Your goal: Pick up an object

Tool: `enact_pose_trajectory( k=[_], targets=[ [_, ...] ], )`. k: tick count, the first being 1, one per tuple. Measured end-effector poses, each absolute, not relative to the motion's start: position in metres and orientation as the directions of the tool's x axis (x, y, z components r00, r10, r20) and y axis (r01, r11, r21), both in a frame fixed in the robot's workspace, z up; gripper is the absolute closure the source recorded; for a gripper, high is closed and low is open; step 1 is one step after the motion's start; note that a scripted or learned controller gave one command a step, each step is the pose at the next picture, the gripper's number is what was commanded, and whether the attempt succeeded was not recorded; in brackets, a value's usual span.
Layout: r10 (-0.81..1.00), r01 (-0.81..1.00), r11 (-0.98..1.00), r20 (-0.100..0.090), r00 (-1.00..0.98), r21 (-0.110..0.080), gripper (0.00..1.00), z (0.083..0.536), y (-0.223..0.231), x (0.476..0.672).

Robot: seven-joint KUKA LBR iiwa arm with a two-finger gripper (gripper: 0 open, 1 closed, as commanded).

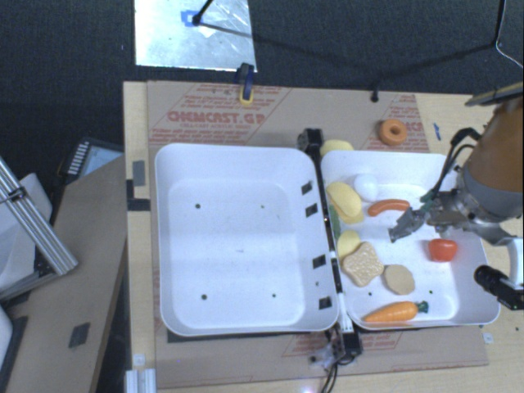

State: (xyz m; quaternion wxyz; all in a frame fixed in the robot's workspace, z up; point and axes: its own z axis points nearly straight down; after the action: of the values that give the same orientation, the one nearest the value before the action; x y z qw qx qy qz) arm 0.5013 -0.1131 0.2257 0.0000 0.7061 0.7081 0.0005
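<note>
The right bin [479,305] holds several toy foods: an orange-red sausage [386,208], a red tomato [442,250], a white egg [365,187], a yellow fruit [345,201], a smaller yellow piece [349,242], a bread slice [363,264], a round tan biscuit [399,279] and a carrot [391,311]. My gripper [401,224] hangs over the bin's middle, just below the sausage and left of the tomato. Its dark fingers point left and stand open, with nothing between them.
The left bin [237,150] lies beside the right one, with dark clips along the shared wall [319,219]. A yellow piece [336,147] sits at the right bin's far-left corner. A donut [393,132] lies on the cardboard behind it.
</note>
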Motion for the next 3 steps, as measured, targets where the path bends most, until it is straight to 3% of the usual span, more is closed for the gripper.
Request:
enact_pose_trajectory(
  k=[1, 2, 3],
  targets=[
    [1.0, 1.0, 0.01, 0.002, -0.01, 0.002, 0.0, 0.182, -0.052, 0.552],
    [1.0, 1.0, 0.008, 0.0, -0.008, 0.009, 0.0, 0.213, -0.024, 0.609],
    [1.0, 1.0, 0.015, 0.005, -0.015, -0.001, 0.0, 0.183, 0.088, 0.596]
  ],
)
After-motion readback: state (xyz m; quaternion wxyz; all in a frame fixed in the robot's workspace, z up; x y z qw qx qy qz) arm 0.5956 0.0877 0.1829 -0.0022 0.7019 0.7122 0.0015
